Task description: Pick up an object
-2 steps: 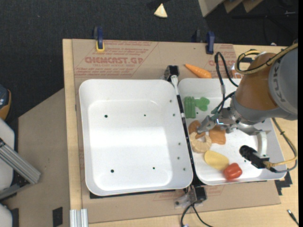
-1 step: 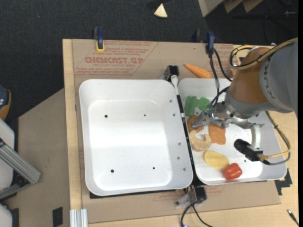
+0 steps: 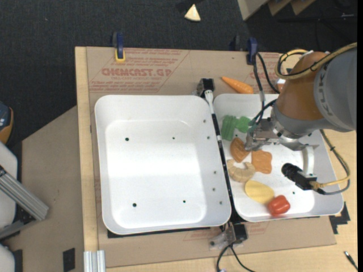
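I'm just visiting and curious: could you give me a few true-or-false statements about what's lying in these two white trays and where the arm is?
1. The carrot lies in the left bin. False: it lies on the bench behind the right bin.
2. The red object sits near the right bin's front edge. True.
3. The pincer is above the right bin. True.
4. The green object lies beside the red one. False: it lies toward the back.

— What are your bins made of?
— Both the left bin point(image 3: 113, 152) and the right bin point(image 3: 317, 203) look like smooth, faintly glossy white plastic.
— And your bench point(image 3: 91, 78)?
— Matt brown board, printed red. The carrot point(image 3: 237, 85) and red piece point(image 3: 279, 205) look like shiny plastic; the floor point(image 3: 57, 16) is dark, rough carpet.
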### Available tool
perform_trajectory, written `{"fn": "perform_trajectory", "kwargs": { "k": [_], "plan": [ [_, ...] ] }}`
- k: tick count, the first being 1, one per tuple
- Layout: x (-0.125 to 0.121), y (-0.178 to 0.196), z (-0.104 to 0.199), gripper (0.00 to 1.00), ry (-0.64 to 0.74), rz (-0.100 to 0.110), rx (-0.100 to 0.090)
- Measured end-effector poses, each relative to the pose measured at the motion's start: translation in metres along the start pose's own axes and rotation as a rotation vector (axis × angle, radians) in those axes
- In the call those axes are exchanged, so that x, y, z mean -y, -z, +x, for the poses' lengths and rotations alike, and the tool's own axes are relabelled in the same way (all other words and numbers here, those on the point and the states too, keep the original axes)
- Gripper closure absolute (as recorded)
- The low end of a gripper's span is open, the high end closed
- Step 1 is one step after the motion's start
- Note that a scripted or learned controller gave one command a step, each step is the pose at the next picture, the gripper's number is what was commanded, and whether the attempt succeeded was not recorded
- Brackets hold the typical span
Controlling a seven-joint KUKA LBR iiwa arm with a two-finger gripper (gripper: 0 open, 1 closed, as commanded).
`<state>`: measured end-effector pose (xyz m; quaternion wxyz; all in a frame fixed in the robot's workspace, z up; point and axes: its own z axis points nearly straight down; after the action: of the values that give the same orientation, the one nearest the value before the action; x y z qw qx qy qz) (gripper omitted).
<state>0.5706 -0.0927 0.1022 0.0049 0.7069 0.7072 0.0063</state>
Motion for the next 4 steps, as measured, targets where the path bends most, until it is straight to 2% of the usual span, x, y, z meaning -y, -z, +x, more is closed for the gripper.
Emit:
{"fn": "perform_trajectory", "kwargs": {
  "k": [2,3,4],
  "plan": [
    [-0.008,-0.013,-0.002,1.00,0.000,0.008,0.003],
    [-0.049,-0.016,-0.020,1.00,0.001,0.008,0.005],
    [-0.020,-0.017,-0.008,1.00,-0.002,0.018,0.001]
  ]
}}
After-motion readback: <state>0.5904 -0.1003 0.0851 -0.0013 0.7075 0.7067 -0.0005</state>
